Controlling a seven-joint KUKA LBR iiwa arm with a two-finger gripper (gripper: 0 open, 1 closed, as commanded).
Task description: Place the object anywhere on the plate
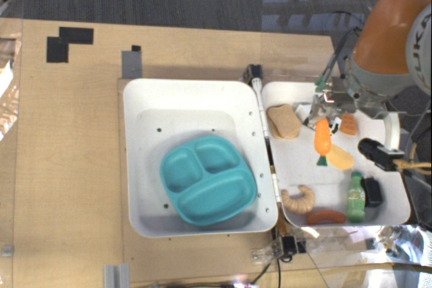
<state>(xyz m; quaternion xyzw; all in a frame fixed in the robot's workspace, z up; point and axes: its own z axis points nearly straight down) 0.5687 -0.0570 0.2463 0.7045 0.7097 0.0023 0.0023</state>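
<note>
Gripper (322, 119) grasps the top of the carrot (323, 139) above the right bin (398, 212); teal plate (208, 180) lies in the left bin (135, 145).

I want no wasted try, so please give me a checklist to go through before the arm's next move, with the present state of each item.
1. Gripper over the right bin: ok.
2. Carrot just under the gripper: ok.
3. Carrot actually between the fingers: cannot tell.
4. Teal plate lies flat in the left bin, nothing on it: ok.
5. Object already on the plate: not ok, the food is all in the right bin.
6. Neighbours crowd the carrot: not ok, the yellow piece touches its tip.
</note>
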